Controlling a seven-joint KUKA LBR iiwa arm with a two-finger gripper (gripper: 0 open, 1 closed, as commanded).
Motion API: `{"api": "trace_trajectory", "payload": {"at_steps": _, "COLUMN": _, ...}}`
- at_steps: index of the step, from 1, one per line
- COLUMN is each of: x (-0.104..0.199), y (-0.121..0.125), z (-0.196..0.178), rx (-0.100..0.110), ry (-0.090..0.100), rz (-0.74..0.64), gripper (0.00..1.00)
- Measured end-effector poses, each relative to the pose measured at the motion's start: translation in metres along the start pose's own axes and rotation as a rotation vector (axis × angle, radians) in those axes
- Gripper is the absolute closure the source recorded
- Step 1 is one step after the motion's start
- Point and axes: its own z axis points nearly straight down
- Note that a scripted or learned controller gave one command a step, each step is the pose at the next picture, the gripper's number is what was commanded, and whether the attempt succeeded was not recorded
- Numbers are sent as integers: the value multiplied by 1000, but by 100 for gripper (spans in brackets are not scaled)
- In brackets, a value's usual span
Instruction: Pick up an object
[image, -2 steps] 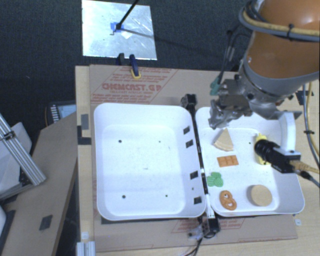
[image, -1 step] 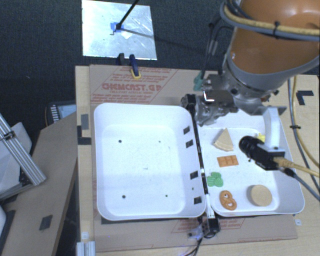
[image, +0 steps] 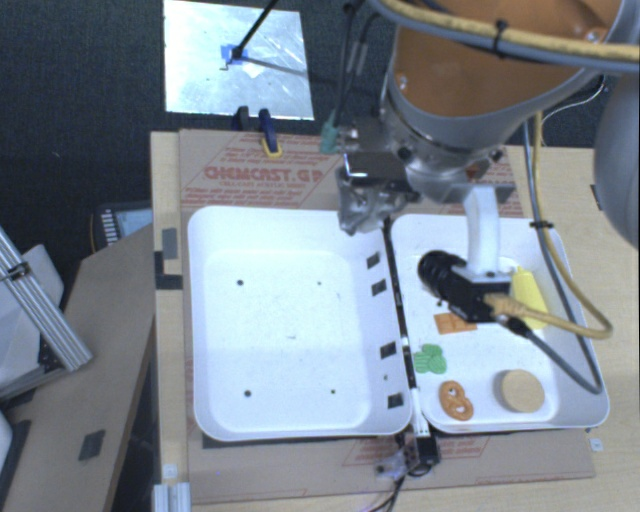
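Hanging over the far end of the seam where the 2 bins meet, the gripper (image: 365, 205) sits just above their rims (whether it is open or closed, or has hold of anything, I cannot tell). The left bin (image: 280, 330) offers wide white floor. In the right bin (image: 480, 360), 5 things lie well apart from the gripper: orange chip (image: 455, 323), green piece (image: 430, 358), pretzel (image: 456, 400), tan disc (image: 521, 391), and yellow block (image: 530, 293) toward the right rim.
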Motion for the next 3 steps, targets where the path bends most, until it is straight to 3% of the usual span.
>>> {"api": "trace_trajectory", "payload": {"at_steps": 1, "x": 17, "y": 52, "z": -42, "rx": -2, "ry": -2, "rz": 5, "gripper": 100}}
{"api": "trace_trajectory", "payload": {"at_steps": 2, "x": 44, "y": 22, "z": -40, "rx": 5, "ry": -2, "rz": 3, "gripper": 100}}
{"api": "trace_trajectory", "payload": {"at_steps": 3, "x": 40, "y": 91, "z": -39, "rx": 3, "ry": -4, "rz": 12, "gripper": 100}}
